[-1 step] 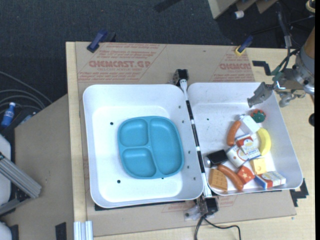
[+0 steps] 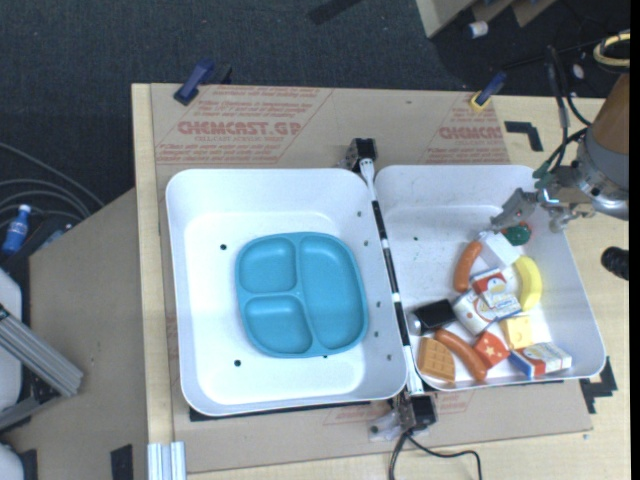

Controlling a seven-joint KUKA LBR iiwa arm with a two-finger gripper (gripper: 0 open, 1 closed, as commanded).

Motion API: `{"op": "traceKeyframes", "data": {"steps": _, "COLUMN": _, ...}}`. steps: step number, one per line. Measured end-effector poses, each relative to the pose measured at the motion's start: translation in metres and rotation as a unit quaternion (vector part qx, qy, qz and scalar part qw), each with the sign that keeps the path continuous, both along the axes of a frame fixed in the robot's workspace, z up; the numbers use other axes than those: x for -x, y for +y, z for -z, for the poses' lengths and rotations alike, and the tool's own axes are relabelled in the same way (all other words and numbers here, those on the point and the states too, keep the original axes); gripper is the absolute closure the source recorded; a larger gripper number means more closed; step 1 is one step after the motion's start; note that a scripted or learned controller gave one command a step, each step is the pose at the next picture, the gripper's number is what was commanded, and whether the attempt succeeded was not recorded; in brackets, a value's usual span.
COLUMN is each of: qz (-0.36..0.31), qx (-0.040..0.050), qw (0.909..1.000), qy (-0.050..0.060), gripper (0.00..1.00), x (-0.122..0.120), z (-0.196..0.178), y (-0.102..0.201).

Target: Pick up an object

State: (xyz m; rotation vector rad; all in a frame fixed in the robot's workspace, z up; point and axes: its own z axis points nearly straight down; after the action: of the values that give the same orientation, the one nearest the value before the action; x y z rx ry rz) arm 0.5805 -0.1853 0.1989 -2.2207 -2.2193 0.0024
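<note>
Small green-capped object (image 2: 516, 234) under gripper (image 2: 532, 208)

A blue divided plate (image 2: 299, 294) is seen in the left bin (image 2: 190, 268); toy foods (image 2: 495, 313) are piled in the right bin (image 2: 420, 203), beneath the pincer (image 2: 535, 208).

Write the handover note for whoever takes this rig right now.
Gripper: over the right bin's far right part, with nothing seen between its fingers.
Things: toy food is heaped at the right bin's near right: hot dog, banana, small cartons, waffle. A blue divided plate sits in the left bin.
Done: nothing picked.
Left: descend, grasp one item, lift.
</note>
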Motion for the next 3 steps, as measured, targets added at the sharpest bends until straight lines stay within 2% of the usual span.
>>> {"op": "traceKeyframes", "data": {"steps": 1, "qz": -0.001, "qx": -0.0002, "qw": 1.0000, "qy": 0.000, "gripper": 0.00, "x": -0.058, "z": 0.116, "y": -0.010}}
{"op": "traceKeyframes", "data": {"steps": 2, "qz": -0.001, "qx": 0.0012, "qw": 1.0000, "qy": -0.003, "gripper": 1.00, "x": -0.060, "z": 0.103, "y": -0.010}}
{"op": "traceKeyframes", "data": {"steps": 3, "qz": -0.001, "qx": 0.0011, "qw": 1.0000, "qy": -0.003, "gripper": 0.00, "x": -0.060, "z": 0.104, "y": -0.010}}
